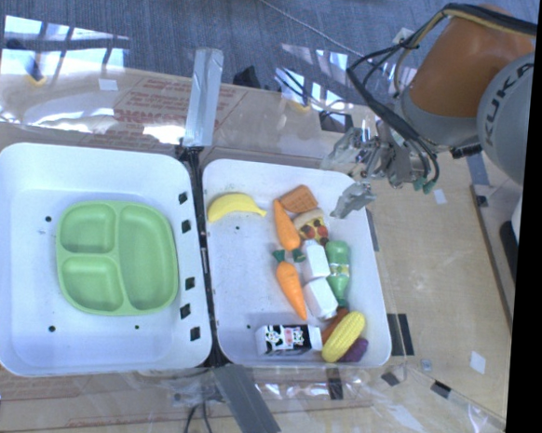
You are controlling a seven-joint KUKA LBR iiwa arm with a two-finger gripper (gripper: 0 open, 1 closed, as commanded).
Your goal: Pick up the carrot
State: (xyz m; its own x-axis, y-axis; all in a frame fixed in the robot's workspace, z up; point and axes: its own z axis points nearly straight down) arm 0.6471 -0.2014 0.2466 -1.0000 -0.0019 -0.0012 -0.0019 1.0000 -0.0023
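Note:
Two orange carrots lie in the right bin (243, 335): one carrot (285, 225) near the bin's middle top, a second carrot (291, 288) below it, pointing down-right. My gripper (350, 183) hovers over the bin's upper right corner, above and to the right of both carrots. Its fingers stand apart with nothing between them.
Also in the right bin are a banana (234, 205), a cracker-like toy (298, 199), a green bottle (338, 266), a white bottle (317, 280), a corn cob (344, 335) and a milk carton (289, 338). A green divided plate (118, 257) sits in the left bin (19, 331).

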